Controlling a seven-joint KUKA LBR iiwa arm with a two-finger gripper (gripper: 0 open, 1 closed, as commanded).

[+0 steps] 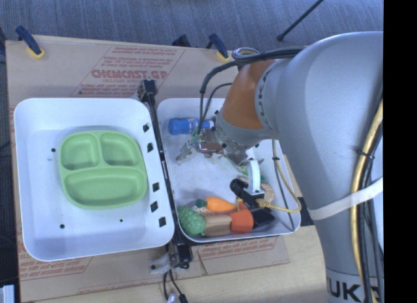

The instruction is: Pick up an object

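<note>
Over the right bin [171, 165], the pincer [207, 148] hangs spread wide beside a blue bottle [182, 126].

Plate [102, 168] in left bin [26, 184]; toys [218, 216] in right bin [186, 109].

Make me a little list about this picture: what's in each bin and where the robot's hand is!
left bin: a green divided plate
right bin: a blue bottle at the far end; a pile of toys at the near end, with a carrot and a green knobbly thing
gripper: over the right bin, beside the blue bottle
holding anything: nothing seen between its fingers
fingers open or shut: too hard to tell
</note>
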